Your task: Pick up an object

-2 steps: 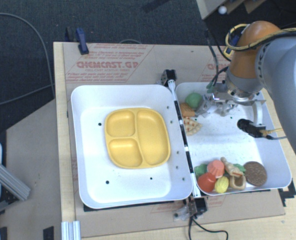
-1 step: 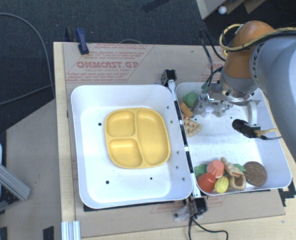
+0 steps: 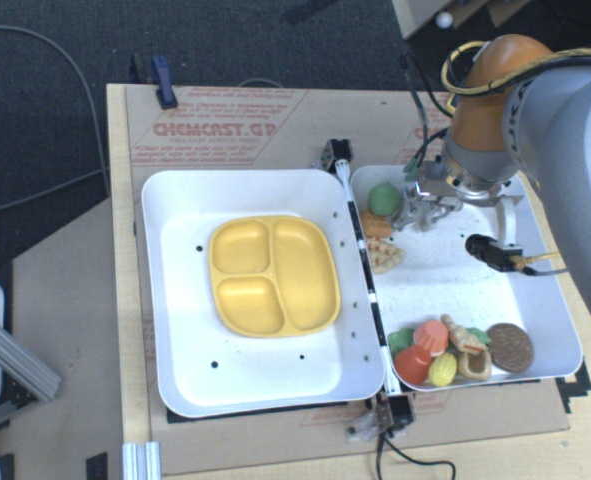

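The jaws of the gripper (image 3: 422, 211) hang low over the far left corner of the right bin (image 3: 545, 298), their tips spread a little with nothing seen between them. Just beside them, against the bin's left wall, lies a green ball-like toy (image 3: 383, 199), and nearer along that wall an orange piece (image 3: 377, 226) and a waffle-patterned piece (image 3: 385, 256), which touch or nearly touch one another.

Judged from this, the step in hand is the descent onto one of these. The green toy looks the best target: it is the closest to the jaws. It is round and may roll away, so the jaws should straddle its middle and close slowly. The bin wall crowds its left side, leaving little room for a finger there.

Other toy foods (image 3: 445, 353) crowd the near edge. The yellow divided plate (image 3: 274, 274) sits mid left bin (image 3: 175, 298).
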You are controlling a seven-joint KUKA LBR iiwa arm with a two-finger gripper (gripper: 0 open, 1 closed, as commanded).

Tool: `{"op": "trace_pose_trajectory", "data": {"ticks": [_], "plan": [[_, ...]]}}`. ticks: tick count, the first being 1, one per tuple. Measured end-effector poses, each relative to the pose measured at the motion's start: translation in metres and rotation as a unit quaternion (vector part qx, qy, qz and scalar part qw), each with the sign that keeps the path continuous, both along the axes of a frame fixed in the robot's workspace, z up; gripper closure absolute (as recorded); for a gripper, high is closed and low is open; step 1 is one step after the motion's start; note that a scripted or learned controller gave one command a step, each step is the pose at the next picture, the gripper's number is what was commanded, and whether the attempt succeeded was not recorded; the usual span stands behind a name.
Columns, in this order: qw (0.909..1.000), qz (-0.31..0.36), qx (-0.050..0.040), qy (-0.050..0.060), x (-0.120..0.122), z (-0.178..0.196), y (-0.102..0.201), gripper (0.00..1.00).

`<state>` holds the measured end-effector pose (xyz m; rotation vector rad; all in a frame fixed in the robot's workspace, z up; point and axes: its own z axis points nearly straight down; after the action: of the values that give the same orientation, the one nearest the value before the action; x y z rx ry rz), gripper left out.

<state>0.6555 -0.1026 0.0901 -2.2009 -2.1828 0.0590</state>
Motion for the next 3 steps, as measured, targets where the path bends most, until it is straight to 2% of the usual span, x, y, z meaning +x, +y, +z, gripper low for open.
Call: {"op": "trace_pose_trajectory", "data": {"ticks": [1, 2, 3], "plan": [[0.9996, 0.004, -0.0008, -0.027, -0.083, 0.014, 0.011, 1.00], [0.9996, 0.004, -0.0012, -0.029, -0.041, -0.006, 0.007, 1.00], [0.9996, 0.004, -0.0010, -0.027, -0.071, -0.006, -0.023, 1.00]]}}
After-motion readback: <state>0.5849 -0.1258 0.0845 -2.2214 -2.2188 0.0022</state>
